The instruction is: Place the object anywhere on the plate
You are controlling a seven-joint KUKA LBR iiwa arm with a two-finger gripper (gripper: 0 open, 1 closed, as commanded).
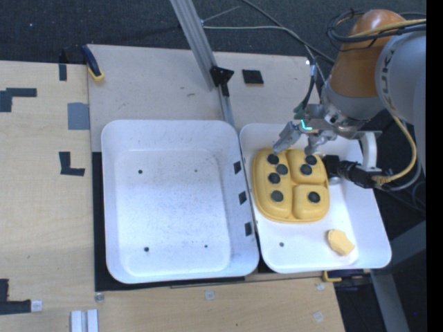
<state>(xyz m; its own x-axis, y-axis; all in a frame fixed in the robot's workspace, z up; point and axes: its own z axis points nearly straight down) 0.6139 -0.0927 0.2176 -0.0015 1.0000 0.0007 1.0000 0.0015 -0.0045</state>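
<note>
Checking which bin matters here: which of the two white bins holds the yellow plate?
The right bin, under the hand. It holds the yellow plate and a small yellow object.

- plate (291,185) was mustard yellow with black dots
- small object (340,242) was yellow too
- both bins (173,133) were white, left one kinda grey-speckled

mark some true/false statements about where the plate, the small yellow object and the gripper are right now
1. The yellow plate lies in the right bin. True.
2. The small yellow object rests on the plate. False: it lies on the bin floor, apart from the plate, nearer the camera.
3. The gripper is above the plate's far edge. True.
4. The gripper holds the small yellow object. False: nothing shows between its fingers.
5. The left bin holds the plate. False: the plate is in the right one.
</note>
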